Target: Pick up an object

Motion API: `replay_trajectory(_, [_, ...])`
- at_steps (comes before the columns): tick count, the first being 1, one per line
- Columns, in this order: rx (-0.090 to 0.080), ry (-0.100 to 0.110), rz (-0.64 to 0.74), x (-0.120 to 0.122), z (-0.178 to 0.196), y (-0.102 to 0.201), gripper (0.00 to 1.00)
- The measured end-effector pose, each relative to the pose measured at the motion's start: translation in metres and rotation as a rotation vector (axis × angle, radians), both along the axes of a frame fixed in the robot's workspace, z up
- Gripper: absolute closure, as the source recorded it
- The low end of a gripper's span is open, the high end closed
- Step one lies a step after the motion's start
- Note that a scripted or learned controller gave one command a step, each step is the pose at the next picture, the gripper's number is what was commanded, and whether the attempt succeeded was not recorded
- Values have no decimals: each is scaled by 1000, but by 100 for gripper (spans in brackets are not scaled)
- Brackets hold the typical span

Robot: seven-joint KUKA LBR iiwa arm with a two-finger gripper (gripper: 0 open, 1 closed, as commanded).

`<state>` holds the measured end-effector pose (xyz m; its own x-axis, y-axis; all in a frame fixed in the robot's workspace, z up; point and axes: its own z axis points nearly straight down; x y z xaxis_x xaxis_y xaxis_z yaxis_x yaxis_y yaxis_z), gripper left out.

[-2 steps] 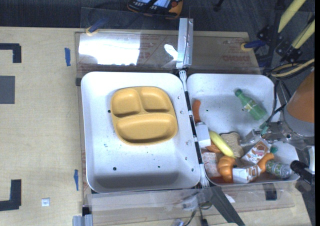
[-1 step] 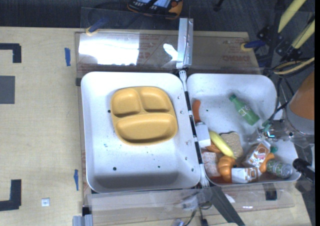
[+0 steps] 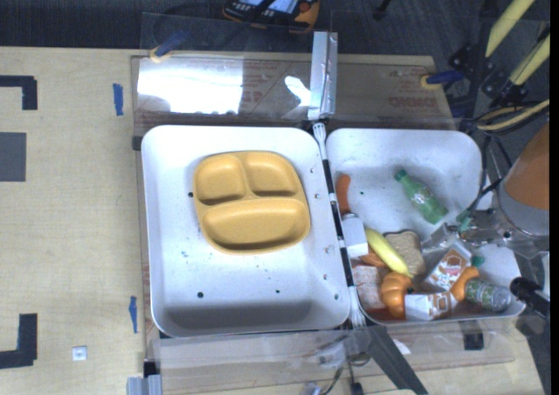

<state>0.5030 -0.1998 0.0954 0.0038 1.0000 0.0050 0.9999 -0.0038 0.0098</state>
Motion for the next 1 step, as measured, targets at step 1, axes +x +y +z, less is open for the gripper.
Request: replay_trajectory(1, [-5, -8, -2, 3, 10, -2, 100])
